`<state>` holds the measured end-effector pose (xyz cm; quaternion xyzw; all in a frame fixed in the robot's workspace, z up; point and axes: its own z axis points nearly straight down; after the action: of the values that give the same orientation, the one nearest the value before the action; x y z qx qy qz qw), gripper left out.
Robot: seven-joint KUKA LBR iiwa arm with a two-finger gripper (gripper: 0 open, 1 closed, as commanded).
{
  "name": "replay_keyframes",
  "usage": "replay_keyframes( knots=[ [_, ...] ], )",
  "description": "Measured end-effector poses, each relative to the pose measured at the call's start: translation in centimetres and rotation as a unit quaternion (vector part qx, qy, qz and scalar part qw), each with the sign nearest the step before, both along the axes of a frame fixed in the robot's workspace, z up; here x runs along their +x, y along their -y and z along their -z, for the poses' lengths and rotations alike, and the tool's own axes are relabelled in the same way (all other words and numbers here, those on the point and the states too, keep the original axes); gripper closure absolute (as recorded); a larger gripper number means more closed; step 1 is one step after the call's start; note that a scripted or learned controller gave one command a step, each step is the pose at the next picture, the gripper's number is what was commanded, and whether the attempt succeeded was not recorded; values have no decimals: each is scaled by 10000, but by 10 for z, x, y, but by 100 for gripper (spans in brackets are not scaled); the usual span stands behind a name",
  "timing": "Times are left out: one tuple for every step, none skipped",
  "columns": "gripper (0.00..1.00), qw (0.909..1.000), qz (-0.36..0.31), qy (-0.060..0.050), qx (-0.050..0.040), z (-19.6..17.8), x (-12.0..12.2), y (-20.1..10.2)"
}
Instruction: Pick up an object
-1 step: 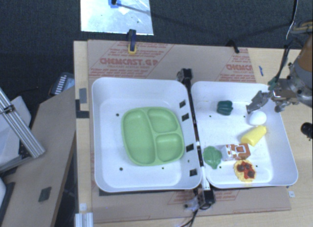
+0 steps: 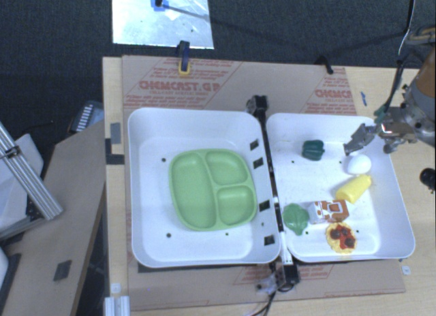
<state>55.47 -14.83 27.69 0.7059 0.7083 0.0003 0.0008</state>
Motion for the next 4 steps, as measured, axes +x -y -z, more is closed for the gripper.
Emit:
replay_keyframes(
  knots=[
    [0, 10000, 11, -17, 4, 42, 2, 2],
    [0, 10000, 12, -23, 4, 99, 10, 6],
    [0, 10000, 11, -19, 6, 142, 5, 5],
    [100, 10000, 11, 11, -6, 129, 7, 6]
  ],
)
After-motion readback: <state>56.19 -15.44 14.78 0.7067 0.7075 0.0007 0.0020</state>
